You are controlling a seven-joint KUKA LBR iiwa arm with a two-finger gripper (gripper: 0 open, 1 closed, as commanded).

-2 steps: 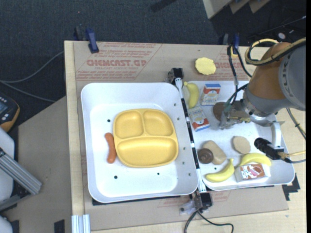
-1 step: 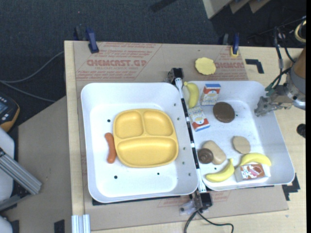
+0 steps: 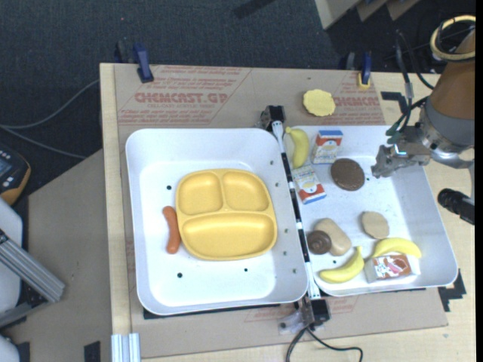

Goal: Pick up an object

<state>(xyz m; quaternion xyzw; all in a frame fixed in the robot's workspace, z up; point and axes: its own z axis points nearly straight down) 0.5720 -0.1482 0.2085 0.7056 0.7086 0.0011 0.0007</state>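
Camera view looked down on the brown disc (image 3: pixel 349 174), the likeliest target, which lay flat in the right bin (image 3: pixel 423 225) just left of the gripper (image 3: pixel 383 162). Nothing sat between its fingers; whether they stood apart or together could not be told. A small carton (image 3: pixel 327 146) lay just above-left of the disc, with a banana (image 3: pixel 299 147) beyond it. A good attempt would have centred over the disc, spread wide enough to span it, and descended straight to avoid nudging the carton.
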